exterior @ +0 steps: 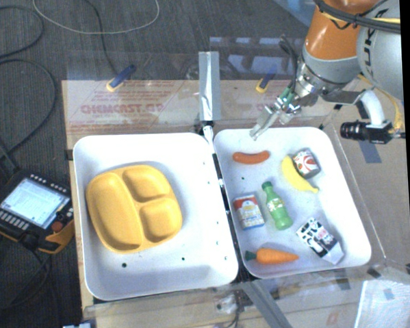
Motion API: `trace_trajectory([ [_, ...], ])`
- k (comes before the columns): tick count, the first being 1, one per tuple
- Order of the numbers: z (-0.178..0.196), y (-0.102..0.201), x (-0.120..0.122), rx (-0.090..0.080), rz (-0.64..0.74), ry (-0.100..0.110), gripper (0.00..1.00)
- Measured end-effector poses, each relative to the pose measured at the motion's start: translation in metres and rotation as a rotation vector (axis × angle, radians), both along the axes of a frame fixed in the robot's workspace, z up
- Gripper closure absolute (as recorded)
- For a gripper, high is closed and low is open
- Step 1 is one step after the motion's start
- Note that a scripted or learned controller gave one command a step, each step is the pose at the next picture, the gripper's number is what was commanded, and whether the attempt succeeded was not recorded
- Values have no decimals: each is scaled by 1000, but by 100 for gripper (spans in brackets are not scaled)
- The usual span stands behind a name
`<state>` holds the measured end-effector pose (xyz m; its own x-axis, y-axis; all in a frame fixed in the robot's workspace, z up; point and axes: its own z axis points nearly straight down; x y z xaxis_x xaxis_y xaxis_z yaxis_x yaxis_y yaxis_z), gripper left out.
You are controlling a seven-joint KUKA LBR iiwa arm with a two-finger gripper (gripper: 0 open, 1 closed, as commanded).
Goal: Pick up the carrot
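Carrot (273, 256) lies at right bin's front edge, well apart from gripper (260, 130) at back; gripper's state unclear.

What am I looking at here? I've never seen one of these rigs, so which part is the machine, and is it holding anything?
One fixed camera looks down at a slant on two white bins. The grey and orange robot arm reaches in from the right; its gripper hovers over the right bin's far edge with nothing between its fingers. That bin holds a carrot, sausage, banana, green bottle, a small red-labelled carton, a can and a black-and-white carton. The left bin holds a yellow divided tray.
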<state>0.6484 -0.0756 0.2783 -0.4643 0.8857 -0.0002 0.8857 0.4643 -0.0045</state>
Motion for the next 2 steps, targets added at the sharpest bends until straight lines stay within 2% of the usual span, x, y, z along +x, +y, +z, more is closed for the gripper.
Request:
trace_trajectory([
  [1, -90, 49, -59, 0, -351, 4, 0],
  [2, -41, 107, -111, -5, -672, 2, 0],
])
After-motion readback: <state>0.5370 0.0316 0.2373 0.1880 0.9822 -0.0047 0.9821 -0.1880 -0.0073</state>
